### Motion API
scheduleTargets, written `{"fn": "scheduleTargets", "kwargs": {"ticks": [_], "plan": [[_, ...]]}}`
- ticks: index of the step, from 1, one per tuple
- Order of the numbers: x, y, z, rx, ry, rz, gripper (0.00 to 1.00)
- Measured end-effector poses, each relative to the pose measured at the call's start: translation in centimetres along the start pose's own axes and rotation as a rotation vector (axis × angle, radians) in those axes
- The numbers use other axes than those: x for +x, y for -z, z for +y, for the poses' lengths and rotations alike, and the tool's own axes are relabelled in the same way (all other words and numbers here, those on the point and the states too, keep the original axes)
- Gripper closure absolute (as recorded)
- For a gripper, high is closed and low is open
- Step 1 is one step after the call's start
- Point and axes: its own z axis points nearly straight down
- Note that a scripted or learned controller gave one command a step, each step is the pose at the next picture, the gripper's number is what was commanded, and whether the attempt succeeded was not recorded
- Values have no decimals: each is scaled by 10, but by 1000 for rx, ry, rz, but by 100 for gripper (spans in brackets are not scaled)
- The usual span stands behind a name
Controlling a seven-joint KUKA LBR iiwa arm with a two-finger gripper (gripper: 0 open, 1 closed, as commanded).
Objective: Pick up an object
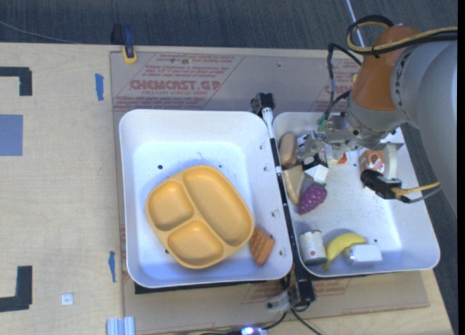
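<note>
My gripper (325, 152) hangs low over the back left part of the right bin (415, 233), under the orange-banded wrist (378, 79). Just left of it lies a tan bread roll (288, 148). A pale cheese wedge (293, 183) and a purple bunch of grapes (312, 198) lie in front of it. A small red and white item (373, 160) sits to its right. The gripper's tip is crowded by the wrist hardware, and I see nothing clearly held.
At the right bin's front lie a small can (312, 245), a yellow banana (343, 244) and a white block (364, 254). The left bin (145, 130) holds a yellow divided plate (200, 215) and an orange-brown waffle piece (261, 245).
</note>
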Motion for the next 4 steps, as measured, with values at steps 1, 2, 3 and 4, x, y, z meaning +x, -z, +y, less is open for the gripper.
{"fn": "scheduleTargets", "kwargs": {"ticks": [1,2,3,4], "plan": [[-6,-4,-5,-12,2,-2,0],[-9,-5,-13,-23,2,-4,0],[-2,-21,-41,-9,-2,-4,0],[-2,-20,-97,-10,-2,-2,0]]}}
